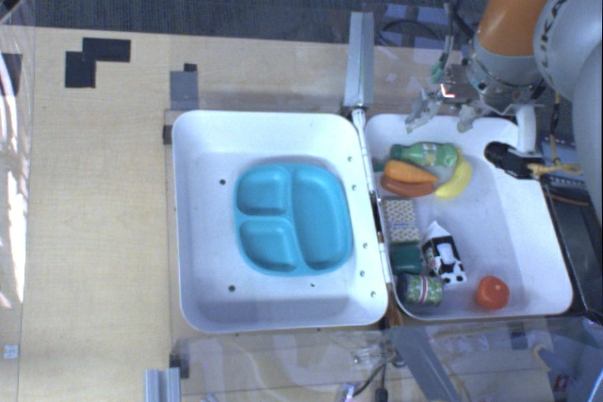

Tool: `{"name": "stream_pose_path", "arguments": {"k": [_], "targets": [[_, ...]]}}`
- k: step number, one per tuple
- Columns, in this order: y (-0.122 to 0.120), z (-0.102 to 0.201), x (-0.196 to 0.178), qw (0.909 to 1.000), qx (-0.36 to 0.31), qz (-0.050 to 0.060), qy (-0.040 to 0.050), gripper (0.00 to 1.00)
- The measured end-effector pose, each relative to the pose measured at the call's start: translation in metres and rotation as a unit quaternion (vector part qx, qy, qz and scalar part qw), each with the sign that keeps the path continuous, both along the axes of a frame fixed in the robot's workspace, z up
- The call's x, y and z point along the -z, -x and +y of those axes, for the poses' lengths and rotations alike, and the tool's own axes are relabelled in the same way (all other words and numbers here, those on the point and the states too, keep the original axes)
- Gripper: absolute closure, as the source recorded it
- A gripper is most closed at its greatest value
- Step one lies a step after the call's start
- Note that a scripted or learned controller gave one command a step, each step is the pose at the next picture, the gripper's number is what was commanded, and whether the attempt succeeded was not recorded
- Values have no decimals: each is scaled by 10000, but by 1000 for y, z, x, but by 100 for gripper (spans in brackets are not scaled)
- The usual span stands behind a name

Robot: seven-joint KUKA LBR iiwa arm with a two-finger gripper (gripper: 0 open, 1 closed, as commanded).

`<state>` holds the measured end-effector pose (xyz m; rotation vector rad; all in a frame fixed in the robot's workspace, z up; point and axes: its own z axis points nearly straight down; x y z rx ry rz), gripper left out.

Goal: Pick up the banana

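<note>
- End effector (441,115) hangs over the far edge of the right bin (537,231), fingers spread wide, nothing between them.
- Banana (455,181) lies in that bin's far half, just below the end effector, touching a carrot (412,172) and a green bottle (424,152).
- Near edge of the right bin: green can (420,289), black-and-white cow toy (443,259), orange cup (491,293).
- Left bin (203,231) holds a blue divided tray (292,217) at its centre.
</note>
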<state>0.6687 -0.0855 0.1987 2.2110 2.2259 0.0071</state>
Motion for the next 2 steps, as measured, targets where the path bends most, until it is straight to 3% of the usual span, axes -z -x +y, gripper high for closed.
{"name": "stream_pose_path", "arguments": {"k": [1, 2], "targets": [[30, -49, 51, 9949, -1008, -2, 12, 0], [35, -52, 78, 9956, -937, -1, 10, 0]]}}
